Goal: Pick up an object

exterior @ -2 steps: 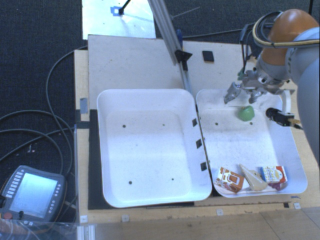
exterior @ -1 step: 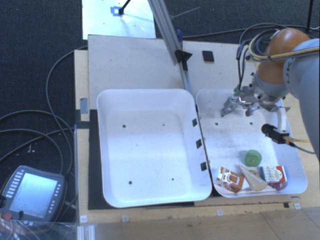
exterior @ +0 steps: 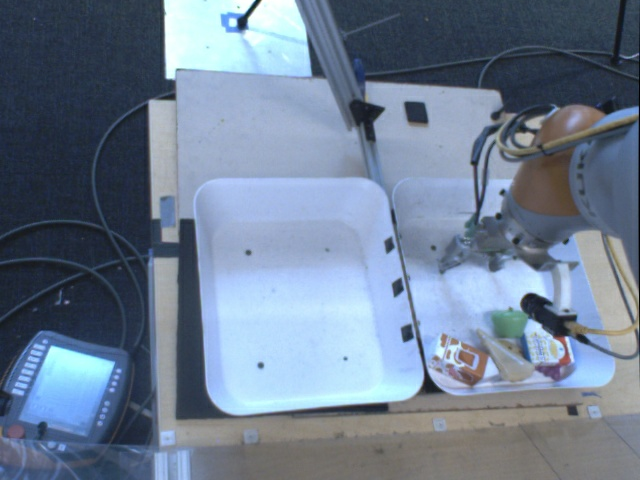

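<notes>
The arm reached in from the right and hung over the right-hand bin, its orange band above the wrist. The gripper sat low over the bare middle of that bin, with the grey fingers splayed out toward the bin's left wall. They looked spread and released, with nothing between them, so no grasp could be claimed.

All the candidates were crowded along the near edge of the right-hand bin. A brown-and-white packet lay nearest the dividing wall, and a pale wedge-shaped piece lay beside it, touching or nearly so. A small green object sat just behind the wedge, and a colourful carton occupied the near right corner. They probably bunched there because the bin sloped toward that edge or earlier handling had pushed them down, though that was only a guess.

The gripper stood well apart from the pile, toward the bin's far half. By my reading, the pick had hardly started, as the tool would need to travel toward the near edge and single out one item. The green object, standing slightly free, looked the easiest target. The left-hand bin waited alongside.
</notes>
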{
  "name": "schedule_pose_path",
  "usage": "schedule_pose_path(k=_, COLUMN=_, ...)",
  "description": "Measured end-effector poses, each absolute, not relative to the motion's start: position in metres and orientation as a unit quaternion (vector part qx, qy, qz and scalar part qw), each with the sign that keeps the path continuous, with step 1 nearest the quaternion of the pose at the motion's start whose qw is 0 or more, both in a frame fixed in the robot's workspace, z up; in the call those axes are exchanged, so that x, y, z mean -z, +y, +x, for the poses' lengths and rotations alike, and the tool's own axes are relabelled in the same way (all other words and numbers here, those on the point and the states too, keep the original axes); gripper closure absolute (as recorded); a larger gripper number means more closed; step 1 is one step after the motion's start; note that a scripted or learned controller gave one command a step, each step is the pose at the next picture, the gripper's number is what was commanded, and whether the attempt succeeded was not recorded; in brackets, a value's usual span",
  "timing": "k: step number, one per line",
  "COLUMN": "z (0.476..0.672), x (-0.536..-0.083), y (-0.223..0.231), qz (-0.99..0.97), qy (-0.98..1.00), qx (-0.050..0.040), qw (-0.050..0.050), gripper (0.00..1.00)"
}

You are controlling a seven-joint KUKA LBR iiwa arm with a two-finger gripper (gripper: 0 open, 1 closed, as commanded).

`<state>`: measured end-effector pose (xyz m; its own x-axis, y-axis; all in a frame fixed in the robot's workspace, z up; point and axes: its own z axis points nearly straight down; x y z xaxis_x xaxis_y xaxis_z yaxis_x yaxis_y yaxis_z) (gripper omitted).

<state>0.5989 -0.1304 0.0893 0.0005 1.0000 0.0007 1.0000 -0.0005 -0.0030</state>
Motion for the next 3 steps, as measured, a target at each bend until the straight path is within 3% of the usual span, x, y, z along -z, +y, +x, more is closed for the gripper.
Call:
schedule_pose_path(k=1, z=0.563, x=-0.195, y=-0.069, qz=-0.705, qy=-0.709, qx=0.0039, qw=-0.003, gripper=0.00)
schedule_pose_path(k=2, z=0.565, x=-0.086, y=-0.085, qz=-0.708, qy=-0.707, qx=-0.0020, qw=0.002, gripper=0.00)
schedule_pose_path(k=3, z=0.543, x=-0.195, y=-0.080, qz=-0.705, qy=-0.709, qx=0.0031, qw=-0.003, gripper=0.00)
